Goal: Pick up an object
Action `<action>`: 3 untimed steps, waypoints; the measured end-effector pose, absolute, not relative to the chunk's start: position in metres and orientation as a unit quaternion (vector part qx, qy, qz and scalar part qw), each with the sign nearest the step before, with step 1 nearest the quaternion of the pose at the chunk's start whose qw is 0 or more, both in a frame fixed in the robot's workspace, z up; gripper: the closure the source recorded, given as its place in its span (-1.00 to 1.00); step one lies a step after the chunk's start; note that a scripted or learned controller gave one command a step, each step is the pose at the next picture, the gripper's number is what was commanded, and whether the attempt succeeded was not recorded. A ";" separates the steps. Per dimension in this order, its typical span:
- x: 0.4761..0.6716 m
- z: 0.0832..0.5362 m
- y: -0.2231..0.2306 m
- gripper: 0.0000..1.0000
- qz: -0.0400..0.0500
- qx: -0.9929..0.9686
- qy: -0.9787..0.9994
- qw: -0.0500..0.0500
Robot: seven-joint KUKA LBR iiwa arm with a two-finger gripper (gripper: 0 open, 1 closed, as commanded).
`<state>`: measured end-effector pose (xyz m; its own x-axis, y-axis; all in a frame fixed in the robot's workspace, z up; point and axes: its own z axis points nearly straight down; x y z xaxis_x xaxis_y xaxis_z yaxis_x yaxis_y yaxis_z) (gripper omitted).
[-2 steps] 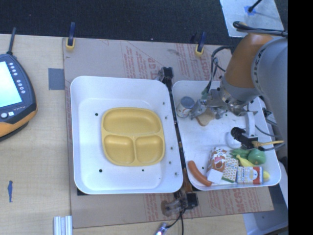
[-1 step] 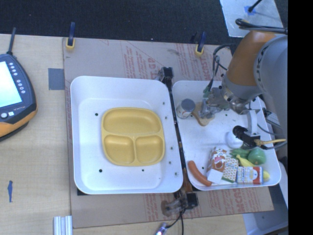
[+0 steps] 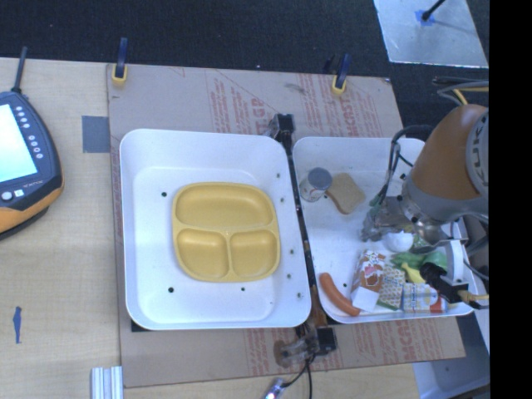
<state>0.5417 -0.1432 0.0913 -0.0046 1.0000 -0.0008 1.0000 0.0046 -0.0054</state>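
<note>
Gripper (image 3: 384, 223) sits low in the right-hand shallow white bin (image 3: 353, 152), dark metal tip down near the bin floor; can't tell whether the jaws are apart or together, too small and shadowed. Nothing seen between them, so no hold claimed. Nearest candidate: small white round object (image 3: 400, 241), just beside the tip on its lower right. Judgement: to do the pick well, centre over one item w/ clear sides, come straight down, close only once it sits between the jaws; the white round thing may roll away if nudged off-centre.

Around it: green soft-looking item (image 3: 420, 263) and a cluster of printed packets (image 3: 384, 283) crowd the near corner, touching each other, so a grab there risks catching two. Orange sausage-shaped piece (image 3: 338, 294) lies by the bin's near-left edge, close to the wall. Tan flat sponge-like piece (image 3: 346, 193) and grey round can (image 3: 316, 183) rest side by side further back, more open approach. Left white bin (image 3: 141, 248) carries a yellow three-compartment tray (image 3: 226, 229), well apart. Black-orange handheld pendant (image 3: 25, 160) on the worktop (image 3: 58, 306), far left.
</note>
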 end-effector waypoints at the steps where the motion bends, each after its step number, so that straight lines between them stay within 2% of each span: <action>1: 0.542 0.091 -0.143 -1.00 0.002 -0.705 -0.709 0.002; 2: 0.657 0.138 -0.163 -1.00 0.000 -0.706 -0.708 0.000; 3: 0.615 0.093 -0.166 -1.00 0.000 -0.706 -0.709 -0.001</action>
